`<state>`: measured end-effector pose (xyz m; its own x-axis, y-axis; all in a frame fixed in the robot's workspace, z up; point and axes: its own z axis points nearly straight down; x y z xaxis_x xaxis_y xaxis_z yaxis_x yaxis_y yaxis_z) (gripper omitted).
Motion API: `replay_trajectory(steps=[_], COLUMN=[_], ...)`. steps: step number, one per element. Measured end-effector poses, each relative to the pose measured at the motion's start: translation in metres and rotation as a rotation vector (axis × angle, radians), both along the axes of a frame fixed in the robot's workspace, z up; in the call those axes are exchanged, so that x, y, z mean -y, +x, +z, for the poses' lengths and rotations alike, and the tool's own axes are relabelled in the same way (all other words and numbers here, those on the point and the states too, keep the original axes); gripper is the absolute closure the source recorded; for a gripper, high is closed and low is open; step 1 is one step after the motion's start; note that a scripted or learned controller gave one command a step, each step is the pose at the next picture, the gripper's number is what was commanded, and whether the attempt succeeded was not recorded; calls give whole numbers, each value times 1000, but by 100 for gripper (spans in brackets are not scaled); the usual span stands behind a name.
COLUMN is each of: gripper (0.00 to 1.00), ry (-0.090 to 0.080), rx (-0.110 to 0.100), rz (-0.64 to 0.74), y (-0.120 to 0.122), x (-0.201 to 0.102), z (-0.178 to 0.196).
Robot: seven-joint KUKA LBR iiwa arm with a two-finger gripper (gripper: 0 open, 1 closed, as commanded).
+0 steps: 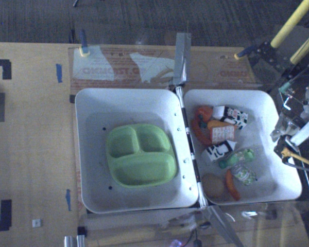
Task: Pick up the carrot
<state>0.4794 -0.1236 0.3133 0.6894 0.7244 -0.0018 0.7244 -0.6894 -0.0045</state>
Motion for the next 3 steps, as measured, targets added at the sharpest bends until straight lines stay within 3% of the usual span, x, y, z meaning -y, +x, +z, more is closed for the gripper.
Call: replay_trajectory(steps=[1, 2, 3], gripper=[100, 100, 100], ry=[-2, -2, -3], rx=[-1, -3, 4], rz=[-391, -577, -188], y=[0, 0, 0], x=[-54, -49, 59], z=[-19, -46, -32])
